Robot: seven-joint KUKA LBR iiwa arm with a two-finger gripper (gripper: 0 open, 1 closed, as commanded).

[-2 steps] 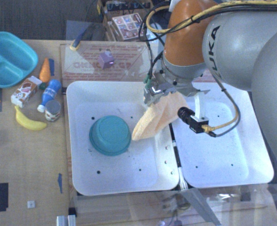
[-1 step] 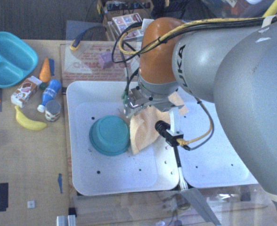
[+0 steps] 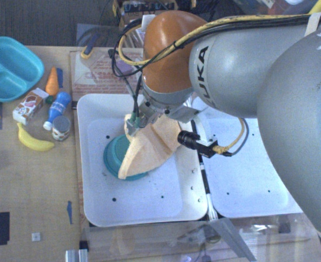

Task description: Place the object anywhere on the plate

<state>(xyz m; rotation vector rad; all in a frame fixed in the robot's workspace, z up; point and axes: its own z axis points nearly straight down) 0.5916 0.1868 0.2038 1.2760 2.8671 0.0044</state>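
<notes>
Cloth is draping over the plate in the left bin.

I'm seeing the tan cloth (image 3: 148, 149) hanging from the jaws (image 3: 133, 124), which are clamped on its top corner; its lower end is already lying across the teal plate (image 3: 112, 158). Beyond, bottle (image 3: 57, 109) and banana (image 3: 34, 140) are sitting on the counter (image 3: 29, 201).
</notes>
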